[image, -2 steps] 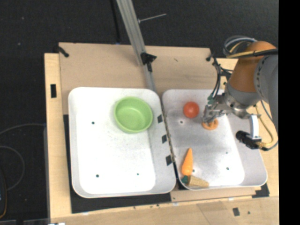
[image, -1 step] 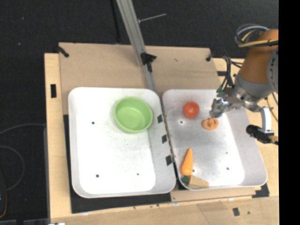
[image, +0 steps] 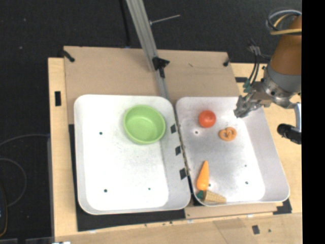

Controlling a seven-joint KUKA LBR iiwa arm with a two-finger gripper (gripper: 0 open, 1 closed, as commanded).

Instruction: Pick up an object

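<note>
1. Objects to pick lie in the right white bin (image: pixel 264 151): a round red tomato-like ball (image: pixel 206 119) near its far end, a small orange pretzel-shaped piece (image: pixel 228 134) just to the right of and nearer than the ball, and an orange carrot with a green stem end (image: pixel 203 175) close to the bin's left wall.
2. A tan wedge-shaped piece (image: pixel 214 197) rests at the near rim of the same bin, just beside the carrot's green end.
3. The left white bin (image: pixel 96 172) holds a light green plastic bowl (image: pixel 144 124), upright, in its far right part.
4. The grey arm with its orange band (image: pixel 287 55) reaches in from the right, and the gripper (image: pixel 244 109) sits over the far right corner of the right bin.
5. The gripper is apart from the pretzel piece and the red ball; nothing is seen between its tips, and how far they are spread cannot be told.
</note>
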